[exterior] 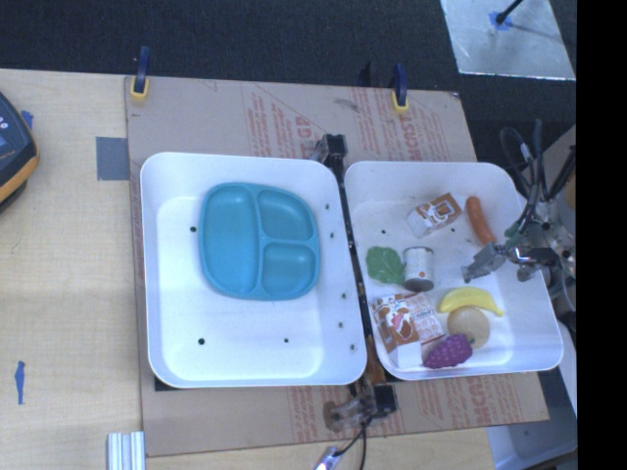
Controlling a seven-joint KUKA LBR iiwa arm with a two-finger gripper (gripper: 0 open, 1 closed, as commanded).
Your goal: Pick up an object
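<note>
The gripper (487, 259) is hovering near the banana (469, 301); its spread I cannot tell, so descending squarely over the fruit seems wise.

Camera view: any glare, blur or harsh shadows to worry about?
Camera view: lighting even and soft, shadows faint; the two shallow white plastic bins look bright with little surface detail; the small foil-wrapped can and purple grape bunch read slightly soft; the tool at the right edge is blurry, low-contrast.

- My arm (549, 253) is cut off by the right edge.
- The yellow device (12, 155) runs off the left edge.
- The carton's (436, 213) label is too small to read.
</note>
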